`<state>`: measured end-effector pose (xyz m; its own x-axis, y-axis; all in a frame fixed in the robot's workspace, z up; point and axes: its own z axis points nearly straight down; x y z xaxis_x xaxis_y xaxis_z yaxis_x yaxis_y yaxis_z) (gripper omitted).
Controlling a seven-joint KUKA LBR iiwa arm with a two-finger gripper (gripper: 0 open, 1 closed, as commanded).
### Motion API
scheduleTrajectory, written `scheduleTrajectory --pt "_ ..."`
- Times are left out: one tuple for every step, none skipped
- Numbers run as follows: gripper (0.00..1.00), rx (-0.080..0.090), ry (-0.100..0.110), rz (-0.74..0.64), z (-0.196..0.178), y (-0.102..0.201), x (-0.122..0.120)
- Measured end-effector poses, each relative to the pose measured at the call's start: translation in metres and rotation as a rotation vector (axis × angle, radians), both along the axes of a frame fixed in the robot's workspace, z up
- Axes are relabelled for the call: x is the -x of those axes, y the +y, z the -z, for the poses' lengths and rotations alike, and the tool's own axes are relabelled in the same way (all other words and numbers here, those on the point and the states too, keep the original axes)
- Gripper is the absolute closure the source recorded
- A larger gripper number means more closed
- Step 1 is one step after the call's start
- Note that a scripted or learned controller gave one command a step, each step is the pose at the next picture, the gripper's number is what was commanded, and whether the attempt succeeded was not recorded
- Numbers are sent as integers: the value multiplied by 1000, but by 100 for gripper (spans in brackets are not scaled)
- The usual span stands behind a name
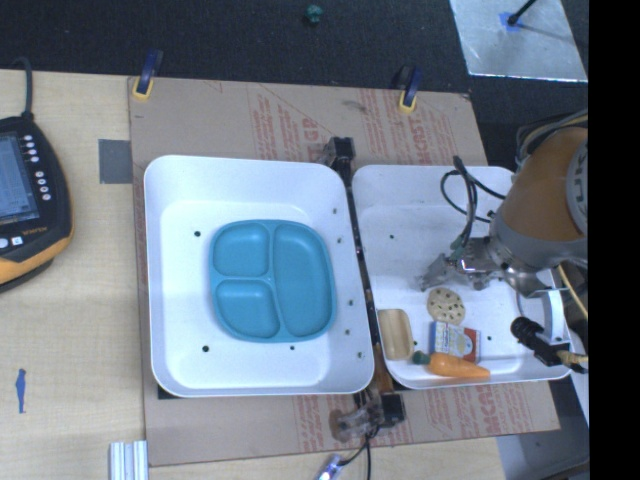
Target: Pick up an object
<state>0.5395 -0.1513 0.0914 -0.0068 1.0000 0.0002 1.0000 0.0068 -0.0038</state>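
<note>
The right bin (400, 208) holds a round speckled cookie (446, 305), a tan bread-like slice (395, 333), a small printed carton (454, 341) and an orange carrot (458, 367), all near its front edge. My gripper (458, 269) hangs low over the bin's middle right, just behind the cookie and apart from it. The grey and orange arm (545, 203) covers the bin's right side. I see nothing held in the gripper.
The left bin (180, 358) holds a blue divided plate (272, 279) at its centre. A black and orange handheld pendant (28, 203) lies on the bench at the far left. Clamps (147, 75) pin the cardboard sheet at the back.
</note>
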Motion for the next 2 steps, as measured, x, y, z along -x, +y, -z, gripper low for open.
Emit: scheduleTrajectory --pt "0 0 -2 4 0 -57 64" --pt "0 1 -1 -1 0 -18 26"
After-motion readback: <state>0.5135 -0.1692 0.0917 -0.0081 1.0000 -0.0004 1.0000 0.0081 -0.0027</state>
